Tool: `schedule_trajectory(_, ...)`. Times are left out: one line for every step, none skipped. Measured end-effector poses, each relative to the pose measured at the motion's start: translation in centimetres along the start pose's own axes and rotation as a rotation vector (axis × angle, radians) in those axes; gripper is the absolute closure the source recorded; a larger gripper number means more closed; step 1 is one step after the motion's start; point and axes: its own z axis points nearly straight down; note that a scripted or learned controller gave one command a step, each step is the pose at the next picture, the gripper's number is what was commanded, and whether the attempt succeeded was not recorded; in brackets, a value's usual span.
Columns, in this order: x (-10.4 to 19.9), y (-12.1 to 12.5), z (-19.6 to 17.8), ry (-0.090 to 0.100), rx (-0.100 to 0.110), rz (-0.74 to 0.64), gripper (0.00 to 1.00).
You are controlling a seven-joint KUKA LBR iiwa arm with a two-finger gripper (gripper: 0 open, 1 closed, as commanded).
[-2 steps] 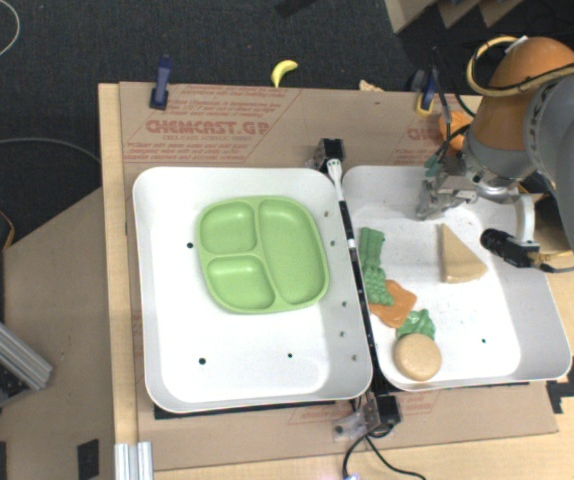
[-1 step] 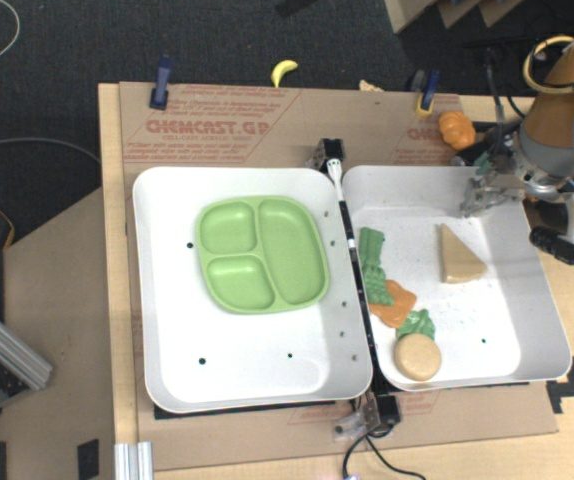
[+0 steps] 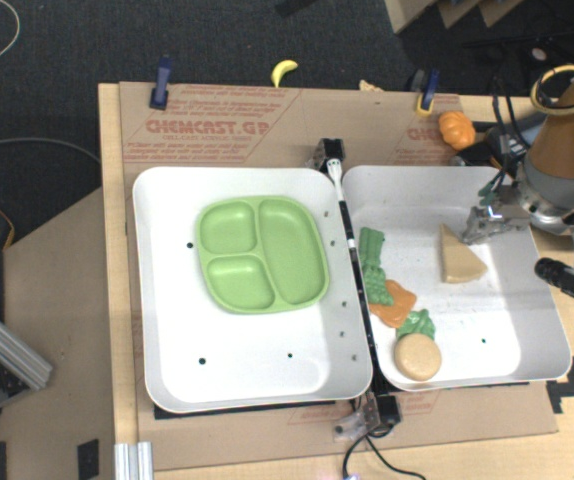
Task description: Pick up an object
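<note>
The left bin [image 3: 167, 268], well to the gripper's left, holds a green divided plate [image 3: 263, 254], while the right bin [image 3: 527, 338] lies under the gripper [image 3: 485, 220], which hangs low over its upper part; whether it is wide or narrow I cannot tell. A tan wedge [image 3: 461, 259] lies just below and left of the gripper, close to touching it. Farther down-left lie a green strip [image 3: 372, 258], an orange piece [image 3: 393, 305] and a round cookie [image 3: 417, 358].

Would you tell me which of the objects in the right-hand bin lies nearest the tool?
The tan wedge, just below the tool. The green strip, orange piece and round tan disc lie farther left.
</note>
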Motion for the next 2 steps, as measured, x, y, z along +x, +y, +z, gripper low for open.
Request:
schedule_trajectory(0.1,5.0,-0.1,-0.004,-0.012,-0.005,1.00)
schedule_trajectory(0.0,2.1,0.0,-0.001,-0.002,-0.001,1.00)
